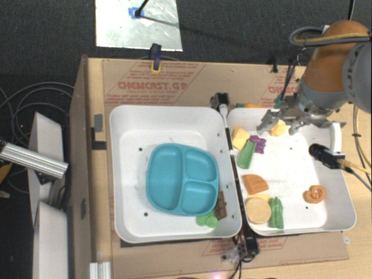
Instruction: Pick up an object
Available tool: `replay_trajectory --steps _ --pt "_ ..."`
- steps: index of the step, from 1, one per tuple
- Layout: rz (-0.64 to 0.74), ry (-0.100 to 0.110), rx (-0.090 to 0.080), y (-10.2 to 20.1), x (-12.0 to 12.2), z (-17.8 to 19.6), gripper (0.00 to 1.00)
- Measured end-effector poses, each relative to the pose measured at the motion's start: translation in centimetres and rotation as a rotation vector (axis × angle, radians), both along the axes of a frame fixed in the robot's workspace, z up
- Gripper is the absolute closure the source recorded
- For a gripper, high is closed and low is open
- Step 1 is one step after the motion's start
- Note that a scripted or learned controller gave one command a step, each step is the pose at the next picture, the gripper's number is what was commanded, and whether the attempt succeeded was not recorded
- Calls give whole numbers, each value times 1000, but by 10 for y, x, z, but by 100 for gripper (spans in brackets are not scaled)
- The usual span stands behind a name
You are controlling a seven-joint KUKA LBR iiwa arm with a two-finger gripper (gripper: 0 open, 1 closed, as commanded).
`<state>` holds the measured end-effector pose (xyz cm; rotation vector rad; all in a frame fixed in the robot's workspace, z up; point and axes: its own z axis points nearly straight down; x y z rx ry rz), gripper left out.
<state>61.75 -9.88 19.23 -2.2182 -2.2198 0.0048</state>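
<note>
A yellow toy piece point(278, 128) sits near the right bin's point(340, 214) far rim, between the spread fingers of the gripper point(280, 125). Bare floor lies nearer; a purple toy point(257, 143) and green toy point(246, 154) crowd its left.

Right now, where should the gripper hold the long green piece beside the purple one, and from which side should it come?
Probably at the middle of the long green piece, coming straight down, fingers across its narrow width. It lies flat and slanted, with the yellow block near its top end and the purple piece against its upper right, so the lower half looks freer.
</note>
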Motion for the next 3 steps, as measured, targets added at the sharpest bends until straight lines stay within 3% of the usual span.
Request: replay_trajectory --steps 1,2,3 --pt "5 4 1 11 14 -112 0" --pt "4 -9 0 11 17 -96 100" --pt "-5 -12 -6 -53 -18 -27 100"
